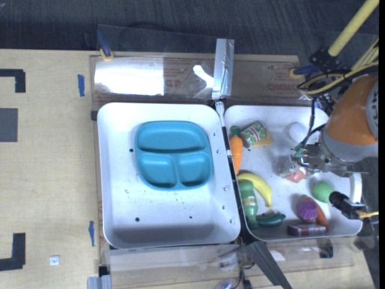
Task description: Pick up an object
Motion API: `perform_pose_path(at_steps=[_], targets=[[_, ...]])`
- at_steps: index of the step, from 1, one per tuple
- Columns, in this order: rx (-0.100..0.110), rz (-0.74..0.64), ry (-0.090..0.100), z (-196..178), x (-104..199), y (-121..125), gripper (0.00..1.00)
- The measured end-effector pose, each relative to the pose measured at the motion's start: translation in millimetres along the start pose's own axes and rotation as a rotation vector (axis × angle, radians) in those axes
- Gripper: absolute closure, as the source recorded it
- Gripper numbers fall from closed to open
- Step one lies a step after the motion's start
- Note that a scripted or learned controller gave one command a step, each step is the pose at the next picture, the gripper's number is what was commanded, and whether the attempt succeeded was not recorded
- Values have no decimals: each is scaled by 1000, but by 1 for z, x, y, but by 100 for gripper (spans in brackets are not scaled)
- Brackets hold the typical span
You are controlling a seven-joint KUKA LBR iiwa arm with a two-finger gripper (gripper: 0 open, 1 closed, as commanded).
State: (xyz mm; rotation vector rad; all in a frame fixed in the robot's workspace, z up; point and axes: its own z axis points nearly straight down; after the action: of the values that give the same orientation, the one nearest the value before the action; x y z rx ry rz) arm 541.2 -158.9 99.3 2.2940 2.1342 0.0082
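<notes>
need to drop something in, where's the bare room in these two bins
Left bin: a bare floor strip runs between the blue divided tray and the near wall. Right bin: a small patch lies between the banana, the pink piece and the purple toy. Its left and near edges are crowded.

Two bins, one tray, about ten small items

Two white bins sit side by side: the left bin (114,179) carries one blue divided tray (174,153); the right bin (274,118) carries one carrot (236,151), one banana (257,185), one green bottle (248,200), one green packet (255,133), one white ball (296,129), one green round fruit (323,191), one purple fruit (308,209), one pink piece (296,175) and one dark bar (305,229).
</notes>
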Motion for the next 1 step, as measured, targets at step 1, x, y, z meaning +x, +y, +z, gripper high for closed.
perform_pose_path(at_steps=[1], targets=[[1, -44, 5, -89, 89, 62, 100]])
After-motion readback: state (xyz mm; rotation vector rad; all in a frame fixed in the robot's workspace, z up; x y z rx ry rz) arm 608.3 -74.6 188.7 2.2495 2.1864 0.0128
